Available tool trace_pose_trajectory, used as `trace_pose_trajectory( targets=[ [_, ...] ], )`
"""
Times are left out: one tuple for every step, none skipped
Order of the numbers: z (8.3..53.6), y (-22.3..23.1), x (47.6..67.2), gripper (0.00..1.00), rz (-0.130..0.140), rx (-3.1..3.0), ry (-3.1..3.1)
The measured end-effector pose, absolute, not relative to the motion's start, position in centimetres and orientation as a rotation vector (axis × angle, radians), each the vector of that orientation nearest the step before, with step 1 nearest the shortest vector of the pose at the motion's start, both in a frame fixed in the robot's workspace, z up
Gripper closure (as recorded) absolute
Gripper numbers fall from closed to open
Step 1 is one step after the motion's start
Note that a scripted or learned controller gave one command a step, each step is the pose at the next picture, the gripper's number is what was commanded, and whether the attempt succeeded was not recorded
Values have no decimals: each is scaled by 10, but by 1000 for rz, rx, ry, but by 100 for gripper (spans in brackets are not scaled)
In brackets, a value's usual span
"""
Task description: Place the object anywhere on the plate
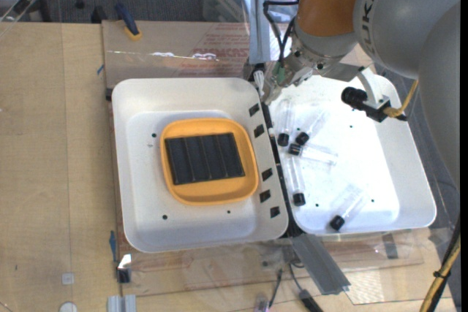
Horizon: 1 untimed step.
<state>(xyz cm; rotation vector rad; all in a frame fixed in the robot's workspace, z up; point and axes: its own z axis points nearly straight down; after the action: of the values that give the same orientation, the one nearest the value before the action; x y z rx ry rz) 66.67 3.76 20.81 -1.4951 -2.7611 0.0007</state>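
An orange plate (pixel 210 159) with a dark ribbed centre lies in the left bin (pixel 139 223). Clear black-capped tubes (pixel 311 151) lie scattered in the right bin (pixel 409 193). The gripper (pixel 272 82) hangs over that bin's far left corner.

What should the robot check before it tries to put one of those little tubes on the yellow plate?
1. Plate sits flat in the left bin: ok.
2. Dark pad on the plate has nothing lying on it: ok.
3. Tubes are lying in the right bin, ready to pick: ok.
4. Gripper is above the right bin's far left corner, not over the plate: ok for picking.
5. A tube is between the fingers: cannot tell, the wrist blocks the view.
6. Tubes lie apart enough to grab just one: cannot tell, they are clear and hard to see.
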Motion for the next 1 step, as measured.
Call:
trace_pose_trajectory(
  targets=[
    [187,87,667,100,1,-1338,-2840]
  ],
)
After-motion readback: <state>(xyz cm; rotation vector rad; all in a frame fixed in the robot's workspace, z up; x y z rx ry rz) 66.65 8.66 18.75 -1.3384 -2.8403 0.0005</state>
